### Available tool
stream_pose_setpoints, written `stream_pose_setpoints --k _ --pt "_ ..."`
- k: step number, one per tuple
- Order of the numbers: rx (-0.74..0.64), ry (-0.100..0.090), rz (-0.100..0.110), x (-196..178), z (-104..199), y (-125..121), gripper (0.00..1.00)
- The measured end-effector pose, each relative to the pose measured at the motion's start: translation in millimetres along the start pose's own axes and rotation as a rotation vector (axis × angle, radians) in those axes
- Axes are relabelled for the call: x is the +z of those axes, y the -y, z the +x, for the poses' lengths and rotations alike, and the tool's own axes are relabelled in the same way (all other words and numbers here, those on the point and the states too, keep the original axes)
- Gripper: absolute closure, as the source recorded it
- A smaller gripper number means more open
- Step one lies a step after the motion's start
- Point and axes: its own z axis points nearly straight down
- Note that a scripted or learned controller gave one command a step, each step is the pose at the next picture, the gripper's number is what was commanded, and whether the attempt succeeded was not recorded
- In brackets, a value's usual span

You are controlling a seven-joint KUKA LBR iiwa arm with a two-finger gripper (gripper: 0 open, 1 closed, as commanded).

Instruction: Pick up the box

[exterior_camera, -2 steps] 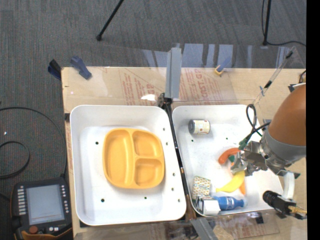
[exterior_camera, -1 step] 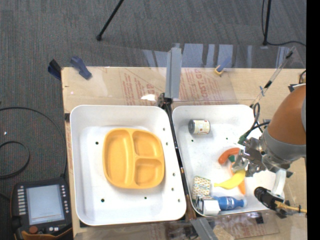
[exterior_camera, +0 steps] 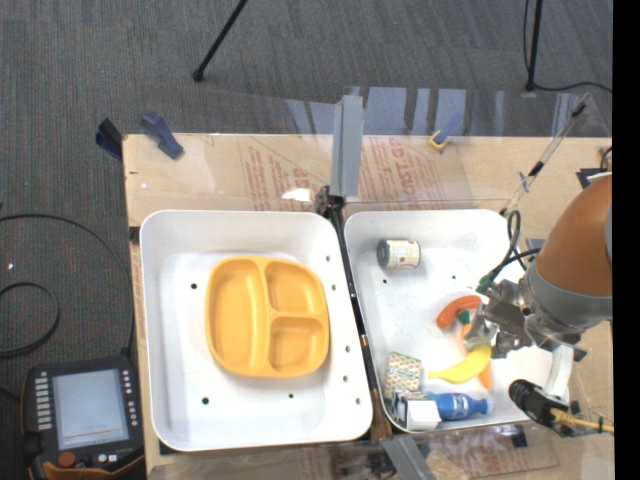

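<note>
The box is small, with a pale yellow and grey pattern, and lies near the front left corner of the right bin. My gripper hangs low over the right side of that bin, to the right of the box and apart from it. It sits just above a yellow banana and beside an orange-red toy. The arm's grey and orange wrist reaches in from the right.
A small can lies on its side at the back of the right bin. A blue and white bottle lies along the front wall, just in front of the box. A yellow divided plate rests in the left bin.
</note>
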Motion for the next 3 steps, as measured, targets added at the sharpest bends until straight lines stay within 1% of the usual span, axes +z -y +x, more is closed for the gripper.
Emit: stream_pose_setpoints --k 1,3 --pt "-0.013 0.000 0.000 -5.6 1.8 -2.2 1.00" --pt "-0.032 0.000 0.000 -3.5 2.9 1.1 1.00"
